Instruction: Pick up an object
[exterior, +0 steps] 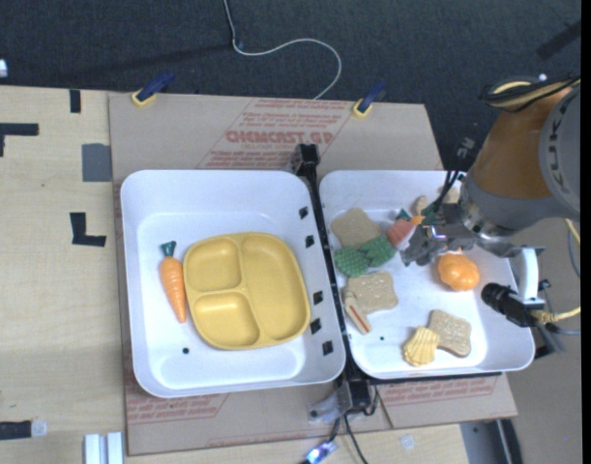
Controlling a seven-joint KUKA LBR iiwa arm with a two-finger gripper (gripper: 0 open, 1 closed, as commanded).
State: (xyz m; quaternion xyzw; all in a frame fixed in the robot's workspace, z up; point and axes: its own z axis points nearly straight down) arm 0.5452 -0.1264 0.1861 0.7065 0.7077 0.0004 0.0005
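Gripper (423, 243), finger state indiscernible, hovered amid crowded toy food in right bin (503, 361); neighbouring orange (458, 273) risked deflecting grasp.

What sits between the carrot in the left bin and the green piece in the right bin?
In the camera view, the yellow divided plate lies between the carrot and the green piece.

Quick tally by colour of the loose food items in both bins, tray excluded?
Orange: 3, carrot, orange fruit, small piece
Green: 1
Tan/brown: 3
Yellow: 1
Total: 8
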